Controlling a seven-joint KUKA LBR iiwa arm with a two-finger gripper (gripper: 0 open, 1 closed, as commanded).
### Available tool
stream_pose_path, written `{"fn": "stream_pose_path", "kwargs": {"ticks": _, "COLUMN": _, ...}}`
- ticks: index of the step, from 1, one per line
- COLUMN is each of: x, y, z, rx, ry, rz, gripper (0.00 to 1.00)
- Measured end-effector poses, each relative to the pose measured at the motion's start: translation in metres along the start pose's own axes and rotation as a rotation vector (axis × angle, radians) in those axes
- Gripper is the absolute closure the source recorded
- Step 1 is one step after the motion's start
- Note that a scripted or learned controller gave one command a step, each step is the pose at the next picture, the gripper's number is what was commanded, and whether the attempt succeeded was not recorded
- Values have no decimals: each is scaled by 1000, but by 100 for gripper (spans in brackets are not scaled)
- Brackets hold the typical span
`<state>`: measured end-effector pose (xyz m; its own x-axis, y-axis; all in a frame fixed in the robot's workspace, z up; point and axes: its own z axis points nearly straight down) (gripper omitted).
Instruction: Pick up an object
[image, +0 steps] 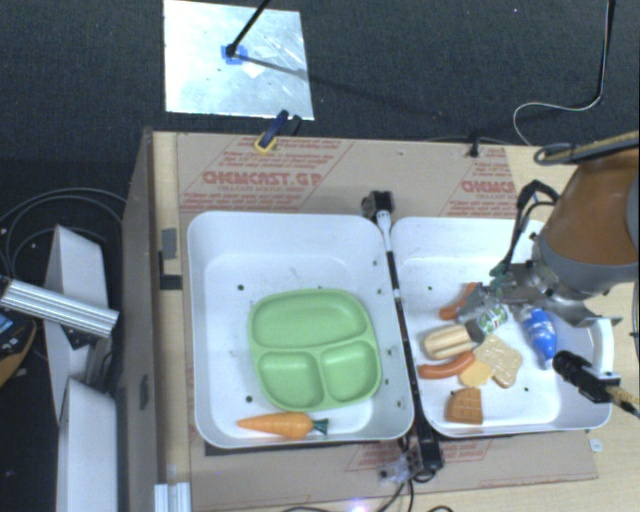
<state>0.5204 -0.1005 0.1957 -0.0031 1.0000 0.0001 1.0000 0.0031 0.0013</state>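
My gripper (487, 303) hangs low over the middle of the right bin (440, 262), reaching in from the right. Just under it lies a small green and white can (491, 321). An orange sausage piece (461, 298) is at its left. In front of it lie a tan bread roll (447, 340), a red sausage (444, 369), a pale cracker (501, 358), a yellow cheese wedge (477, 375) and a brown waffle piece (464, 406). A blue bottle (540, 334) lies to the right of the can. Nothing visibly sits between the fingers.
The left bin (220, 262) holds a green divided plate (315, 345) and an orange carrot (280, 425) near its front wall. A ridge (393, 290) separates the two bins. The back of the right bin is bare white floor.
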Motion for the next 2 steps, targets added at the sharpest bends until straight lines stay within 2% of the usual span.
{"fn": "stream_pose_path", "kwargs": {"ticks": 1, "x": -7, "y": 43, "z": 97, "rx": -5, "ry": -1, "rz": 1, "gripper": 0}}
{"fn": "stream_pose_path", "kwargs": {"ticks": 2, "x": 13, "y": 8, "z": 112, "rx": 1, "ry": 0, "rz": 2, "gripper": 0}}
